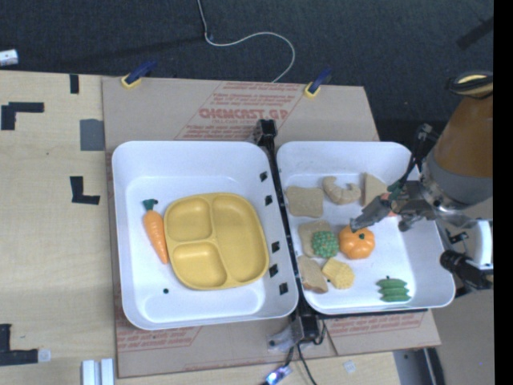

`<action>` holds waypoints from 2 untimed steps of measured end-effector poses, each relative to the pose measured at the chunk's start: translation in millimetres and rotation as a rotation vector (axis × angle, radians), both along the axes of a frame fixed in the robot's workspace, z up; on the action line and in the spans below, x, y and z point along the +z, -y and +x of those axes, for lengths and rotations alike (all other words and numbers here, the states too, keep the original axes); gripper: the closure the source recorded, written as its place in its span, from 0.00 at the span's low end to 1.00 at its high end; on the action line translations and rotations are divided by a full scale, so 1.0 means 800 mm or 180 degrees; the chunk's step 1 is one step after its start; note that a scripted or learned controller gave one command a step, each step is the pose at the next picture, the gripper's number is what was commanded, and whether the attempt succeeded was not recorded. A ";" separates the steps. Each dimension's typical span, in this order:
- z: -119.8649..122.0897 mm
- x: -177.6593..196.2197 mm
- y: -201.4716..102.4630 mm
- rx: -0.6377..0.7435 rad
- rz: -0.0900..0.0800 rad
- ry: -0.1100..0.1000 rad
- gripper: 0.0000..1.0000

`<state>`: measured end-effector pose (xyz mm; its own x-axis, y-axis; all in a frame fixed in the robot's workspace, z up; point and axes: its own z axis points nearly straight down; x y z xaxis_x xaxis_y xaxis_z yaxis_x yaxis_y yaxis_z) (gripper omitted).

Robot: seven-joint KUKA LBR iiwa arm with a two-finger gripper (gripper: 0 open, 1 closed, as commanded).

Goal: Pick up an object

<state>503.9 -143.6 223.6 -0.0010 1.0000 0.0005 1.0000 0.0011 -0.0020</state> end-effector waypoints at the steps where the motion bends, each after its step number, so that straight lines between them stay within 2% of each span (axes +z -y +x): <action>1: -0.009 -0.070 -0.011 0.0000 0.0004 -0.0015 0.00; 2: -0.003 -0.133 -0.004 -0.0001 0.0003 -0.0018 0.00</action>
<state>501.7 -140.2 117.2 -0.0008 1.0000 0.0015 1.0000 0.0008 -0.0076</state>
